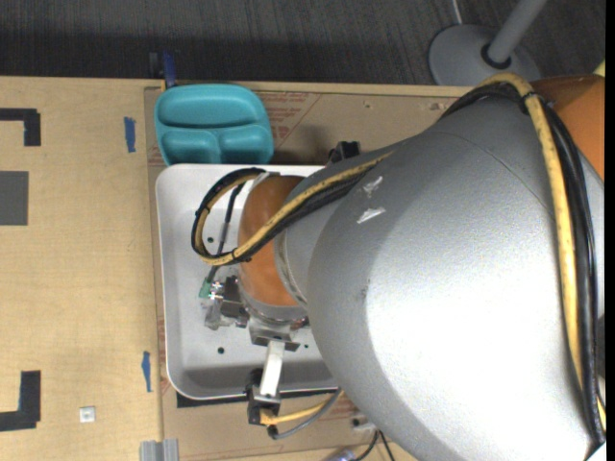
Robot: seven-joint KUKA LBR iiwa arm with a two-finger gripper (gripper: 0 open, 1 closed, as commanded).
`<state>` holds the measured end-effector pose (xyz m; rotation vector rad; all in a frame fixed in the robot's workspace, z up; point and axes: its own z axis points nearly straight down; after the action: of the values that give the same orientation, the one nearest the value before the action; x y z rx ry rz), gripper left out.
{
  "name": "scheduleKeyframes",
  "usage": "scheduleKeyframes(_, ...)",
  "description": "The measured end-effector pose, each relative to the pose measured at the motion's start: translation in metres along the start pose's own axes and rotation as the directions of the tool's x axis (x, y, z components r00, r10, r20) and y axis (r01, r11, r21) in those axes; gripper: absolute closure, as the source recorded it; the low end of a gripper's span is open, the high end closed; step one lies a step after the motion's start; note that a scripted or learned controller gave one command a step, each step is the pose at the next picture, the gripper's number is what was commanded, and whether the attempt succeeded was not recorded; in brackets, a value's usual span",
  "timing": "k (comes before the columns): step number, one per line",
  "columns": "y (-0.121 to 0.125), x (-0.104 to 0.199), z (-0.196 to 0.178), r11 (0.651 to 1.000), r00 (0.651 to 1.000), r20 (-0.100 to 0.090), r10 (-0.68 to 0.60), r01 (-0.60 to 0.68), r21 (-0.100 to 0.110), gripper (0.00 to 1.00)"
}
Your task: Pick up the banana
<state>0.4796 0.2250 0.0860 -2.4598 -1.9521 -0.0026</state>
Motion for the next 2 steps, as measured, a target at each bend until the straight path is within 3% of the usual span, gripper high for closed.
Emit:
scheduleKeyframes(1, -0.001, -0.001, -0.015, 0.898, 0.898, 0.003, 0.439, -0.439, 0.000, 0.00)
scheduleKeyframes(2, 0.019, 0.004, -0.099, 0.936, 0.936, 0.003, 0.352, -0.352, 0.001, 0.00)
